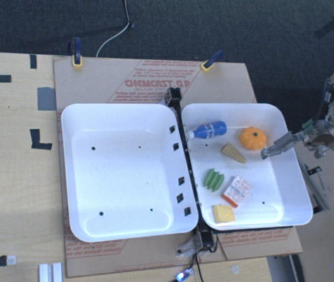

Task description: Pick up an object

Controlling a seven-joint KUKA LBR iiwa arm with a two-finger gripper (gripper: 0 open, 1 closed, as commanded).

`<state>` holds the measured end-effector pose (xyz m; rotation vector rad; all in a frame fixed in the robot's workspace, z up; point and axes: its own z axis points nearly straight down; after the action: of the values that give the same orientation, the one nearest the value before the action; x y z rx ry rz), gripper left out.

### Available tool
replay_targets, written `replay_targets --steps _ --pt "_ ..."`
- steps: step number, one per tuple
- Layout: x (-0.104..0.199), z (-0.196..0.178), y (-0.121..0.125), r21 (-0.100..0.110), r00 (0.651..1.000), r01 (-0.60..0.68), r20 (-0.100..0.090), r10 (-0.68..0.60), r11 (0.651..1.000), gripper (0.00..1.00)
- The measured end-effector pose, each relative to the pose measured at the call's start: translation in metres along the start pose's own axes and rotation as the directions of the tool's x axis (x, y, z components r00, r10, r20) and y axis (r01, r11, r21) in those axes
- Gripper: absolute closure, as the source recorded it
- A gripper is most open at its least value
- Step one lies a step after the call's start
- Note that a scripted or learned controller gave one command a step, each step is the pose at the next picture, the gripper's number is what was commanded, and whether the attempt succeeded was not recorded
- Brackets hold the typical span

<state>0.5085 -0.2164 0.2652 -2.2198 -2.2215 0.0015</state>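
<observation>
Right bin (284,216) holds six things, one of each: bottle (209,130), orange (253,138), wedge (233,153), green piece (213,180), packet (236,191), yellow block (223,214). Gripper (265,154) beside the orange, perhaps touching.

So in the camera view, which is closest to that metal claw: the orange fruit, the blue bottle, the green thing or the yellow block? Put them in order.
From the gripper at the right bin's right side:
1. Orange fruit, just to its left.
2. Blue bottle, near the divider at the back.
3. Green thing, mid-bin by the divider.
4. Yellow block, front edge.
Bottle, green thing and block are close to call.
</observation>
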Motion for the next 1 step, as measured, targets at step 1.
replay_targets --steps 1 --pt "0.0072 -0.2044 0.0419 -0.021 1.0 0.004 0.008 -0.004 1.0 0.0"
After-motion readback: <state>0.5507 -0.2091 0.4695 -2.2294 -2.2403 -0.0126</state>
